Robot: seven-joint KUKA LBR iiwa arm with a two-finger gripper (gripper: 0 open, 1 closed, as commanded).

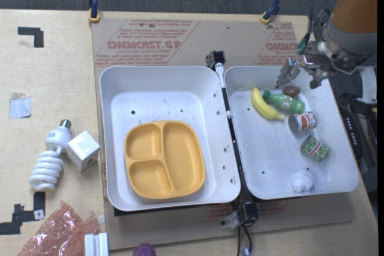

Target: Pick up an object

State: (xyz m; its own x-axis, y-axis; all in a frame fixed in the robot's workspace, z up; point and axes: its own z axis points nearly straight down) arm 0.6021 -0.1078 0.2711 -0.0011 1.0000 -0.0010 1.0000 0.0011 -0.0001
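Observation:
The right bin (264,174) holds a yellow banana (264,106), a green bottle (285,102) lying against it, a small brown object (291,91), a small can (302,122), a green patterned packet (314,148) and a white crumpled lump (300,181). My gripper (301,76) hangs over the bin's back right part, just above the brown object and the bottle. It is open: one finger (287,73) stands left and the other to the right, with nothing between them.
The left bin (114,99) holds a yellow divided plate (163,159). On the bench to the left lie a spiral light bulb (49,159), a white cube (83,150) and a reddish bag (57,231). Cables run along the right bin's right side.

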